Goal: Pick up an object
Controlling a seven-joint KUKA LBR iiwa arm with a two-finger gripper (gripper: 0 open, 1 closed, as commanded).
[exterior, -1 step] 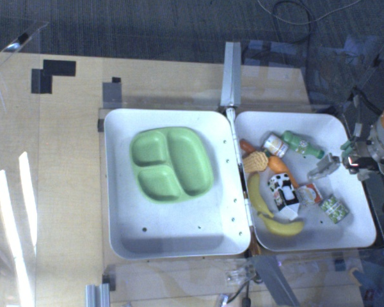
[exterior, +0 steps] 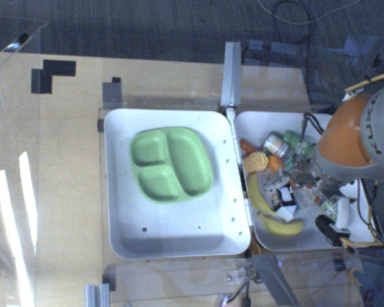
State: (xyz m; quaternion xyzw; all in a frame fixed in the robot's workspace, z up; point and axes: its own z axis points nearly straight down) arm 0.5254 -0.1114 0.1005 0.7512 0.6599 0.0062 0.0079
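Pick is not done, by the look of it: your gripper (exterior: 293, 183) sits low over the clutter in the right bin (exterior: 264, 240), with the arm's orange band (exterior: 345, 139) just to its right, and nothing is visibly lifted clear. You cannot tell from this slant whether it is released or clenched (the wrist and the pile hide the working end), so count no grasp yet. What is left, as you should judge it: secure one item, raise it free of the heap. Candidates lie close. The banana (exterior: 272, 216), smooth, curved, yellow with a darker tip, runs from just left of the gripper to below it along the bin's lower wall. A small metal can (exterior: 276, 146), shiny and cylindrical, lies tilted above and slightly left. A bumpy tan, corn-like piece (exterior: 256, 162) rests left of the gripper, beside the banana's upper end. A black-and-white boxy item (exterior: 283, 198) lies just under the gripper; the type is too small to read. Well to the left, the left bin (exterior: 115, 235) holds a green divided tray (exterior: 171, 164), matte, rounded, three compartments, untouched.
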